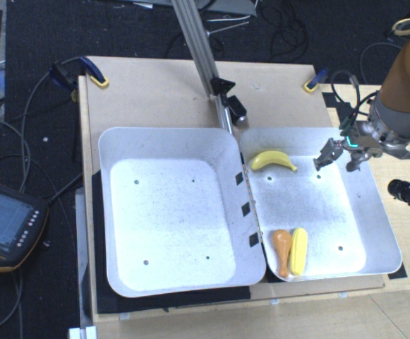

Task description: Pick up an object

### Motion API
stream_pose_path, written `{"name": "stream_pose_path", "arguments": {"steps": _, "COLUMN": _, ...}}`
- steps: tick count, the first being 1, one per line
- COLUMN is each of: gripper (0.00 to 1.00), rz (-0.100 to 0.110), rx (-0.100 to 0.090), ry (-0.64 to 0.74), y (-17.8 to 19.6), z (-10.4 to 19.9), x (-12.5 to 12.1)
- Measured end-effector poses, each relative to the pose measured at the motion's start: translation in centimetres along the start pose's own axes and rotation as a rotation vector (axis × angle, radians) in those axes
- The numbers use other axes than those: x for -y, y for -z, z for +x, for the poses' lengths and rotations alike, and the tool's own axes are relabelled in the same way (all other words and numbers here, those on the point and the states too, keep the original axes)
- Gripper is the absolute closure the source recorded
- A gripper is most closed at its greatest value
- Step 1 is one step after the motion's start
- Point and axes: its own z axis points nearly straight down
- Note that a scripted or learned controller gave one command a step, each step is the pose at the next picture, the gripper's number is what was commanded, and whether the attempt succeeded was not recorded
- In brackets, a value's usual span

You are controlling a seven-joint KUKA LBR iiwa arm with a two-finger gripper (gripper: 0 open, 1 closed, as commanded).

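Over the right bin point(374, 224), near its far right corner, the gripper point(339, 157) hung above the white floor. Its two dark fingers point(324, 156) were spread apart, and nothing sat between them. The arm point(402, 90) came in from the right, and its top part was cut off by the edge of the view.

A yellow banana point(272, 161) lay near the far left side of that bin, close to the wall between the two bins. It was a little way from the gripper, not touching it. Down at the near left corner, a yellow corn cob point(298, 251) and an orange chicken leg point(282, 249) lay side by side, touching each other and pushed close to the rim. What those two toys really were was hard to make out.

Most of the right bin's floor was open in the middle, between the banana and the two toys. The left bin point(113, 189) had a wide white floor with small dark dots on it. A metal pole point(201, 44) slanted over the spot where the bins met, hiding a bit of the rims there
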Motion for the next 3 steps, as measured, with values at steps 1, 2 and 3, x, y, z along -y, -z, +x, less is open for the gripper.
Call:
{"name": "stream_pose_path", "arguments": {"steps": 1, "gripper": 0.0, "rz": 0.0, "rx": 0.0, "ry": 0.0, "y": 0.0, "z": 0.0, "x": 0.0}}
{"name": "stream_pose_path", "arguments": {"steps": 2, "gripper": 0.0, "rz": 0.005, "rx": -0.001, "ry": 0.0, "y": -5.7, "z": 0.9, "x": 0.5}}
{"name": "stream_pose_path", "arguments": {"steps": 3, "gripper": 0.0, "rz": 0.004, "rx": -0.001, "ry": 0.0, "y": -10.1, "z": 1.1, "x": 1.1}}
